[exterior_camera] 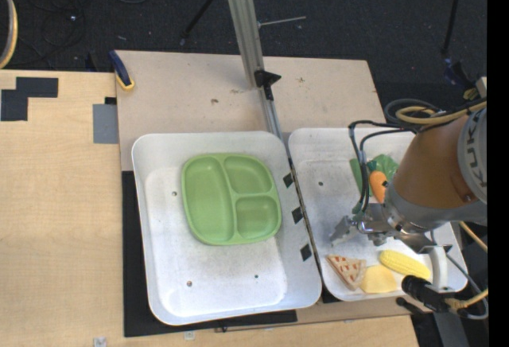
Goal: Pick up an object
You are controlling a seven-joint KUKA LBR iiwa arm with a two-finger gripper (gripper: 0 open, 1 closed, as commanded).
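Observation:
The arm reaches in from the right over the right bin [318, 154]. Its gripper [355, 228] hangs low above the bin floor, near the middle. Just below the gripper lies a toy pizza slice [344, 267], with a pale yellow piece [380, 281] and a yellow corn cob [403, 263] beside it at the bin's front. An orange carrot [377, 183] and a green item [385, 165] lie behind the gripper, partly hidden by the arm's orange wrist. Nothing is seen held in the gripper.
The left bin [159, 258] holds a green divided plate [231, 199]. A metal post [245, 27] stands behind the bins, with a thin rod running down between them. Black cables loop over the right bin's back edge.

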